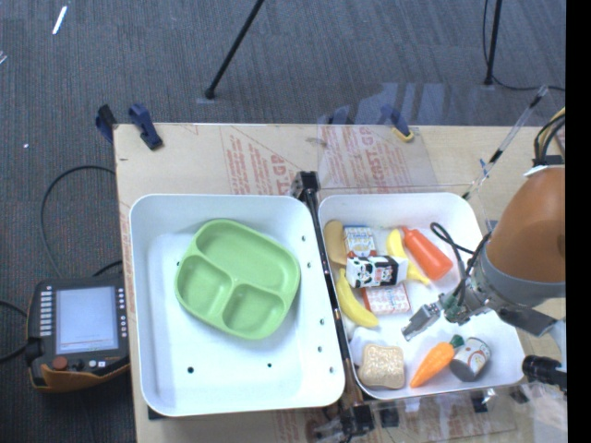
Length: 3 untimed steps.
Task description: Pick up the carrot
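Dark grey carpet, tripod legs, wooden bench

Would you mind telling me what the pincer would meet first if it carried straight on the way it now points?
The pincer points down-left. Its height is unclear, but it would probably meet the bread slice first, passing left of the carrot.
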Each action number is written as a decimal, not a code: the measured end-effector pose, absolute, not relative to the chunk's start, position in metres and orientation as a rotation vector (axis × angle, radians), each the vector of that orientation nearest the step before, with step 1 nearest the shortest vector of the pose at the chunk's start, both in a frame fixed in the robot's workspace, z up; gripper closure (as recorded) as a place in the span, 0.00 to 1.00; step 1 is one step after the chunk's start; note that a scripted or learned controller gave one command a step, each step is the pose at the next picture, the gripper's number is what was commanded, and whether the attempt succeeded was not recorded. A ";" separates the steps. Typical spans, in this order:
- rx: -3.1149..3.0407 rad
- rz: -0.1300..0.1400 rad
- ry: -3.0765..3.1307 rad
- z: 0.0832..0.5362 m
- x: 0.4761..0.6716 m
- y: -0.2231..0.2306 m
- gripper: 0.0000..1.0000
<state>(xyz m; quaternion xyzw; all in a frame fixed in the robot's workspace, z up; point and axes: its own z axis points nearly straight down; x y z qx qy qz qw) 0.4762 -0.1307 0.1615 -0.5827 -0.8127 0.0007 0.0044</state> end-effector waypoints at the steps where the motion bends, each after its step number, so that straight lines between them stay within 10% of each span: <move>1: -1.458 0.000 -2.772 0.084 0.475 -0.167 0.00; 2: -1.471 -0.002 -2.757 0.090 0.474 -0.168 1.00; 3: -1.582 -0.003 -2.714 0.212 0.487 -0.116 1.00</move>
